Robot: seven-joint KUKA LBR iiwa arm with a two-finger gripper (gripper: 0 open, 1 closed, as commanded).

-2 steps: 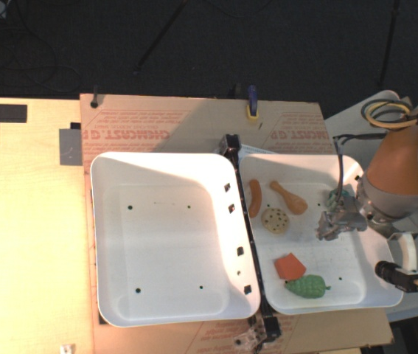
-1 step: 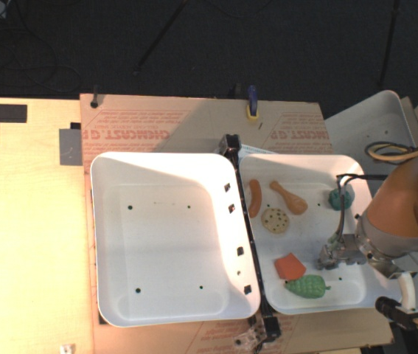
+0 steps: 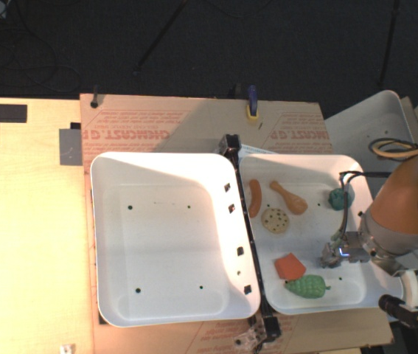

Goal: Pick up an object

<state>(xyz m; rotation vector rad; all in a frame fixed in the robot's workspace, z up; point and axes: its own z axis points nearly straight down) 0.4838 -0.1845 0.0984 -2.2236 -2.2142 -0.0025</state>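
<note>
White plastic is lying under my hand (image 3: 333, 256) as I am hovering in the right bin (image 3: 356, 295); I cannot tell its state. Red block (image 3: 290, 265) and green bumpy toy (image 3: 308, 287) are sitting at its eight o'clock.

Six small objects (image 3: 290, 266) in right bin (image 3: 356, 169)

pale wood bench (image 3: 24, 234); brown cardboard sheet (image 3: 164, 127) under two white bins (image 3: 109, 175).
</note>
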